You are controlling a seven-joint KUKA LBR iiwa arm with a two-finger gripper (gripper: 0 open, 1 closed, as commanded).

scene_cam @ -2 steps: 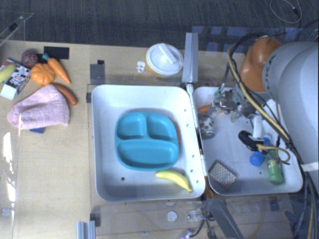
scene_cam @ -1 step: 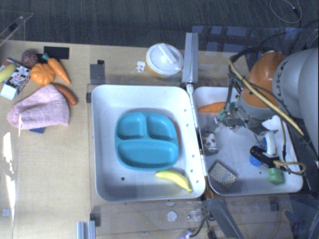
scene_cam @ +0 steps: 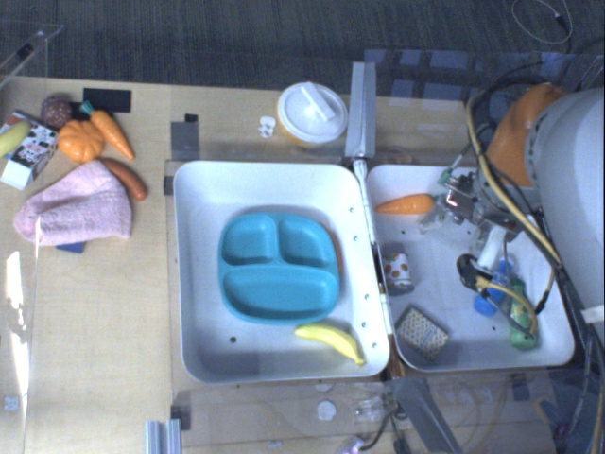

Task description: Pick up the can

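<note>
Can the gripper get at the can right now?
Probably yes. The can stands apart near the left wall of the right bin; the carrot and mesh piece are clear of it, and the gripper hangs nearby in that bin.

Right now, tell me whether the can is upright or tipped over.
Tipped: the can lies on its side in the right bin, against the left wall.

Robot lab: bench (scene_cam: 113, 329) with white bins (scene_cam: 189, 282)

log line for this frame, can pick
task: pick can | can: left side of right bin, untouched | gripper: near carrot | phase: approach
</note>
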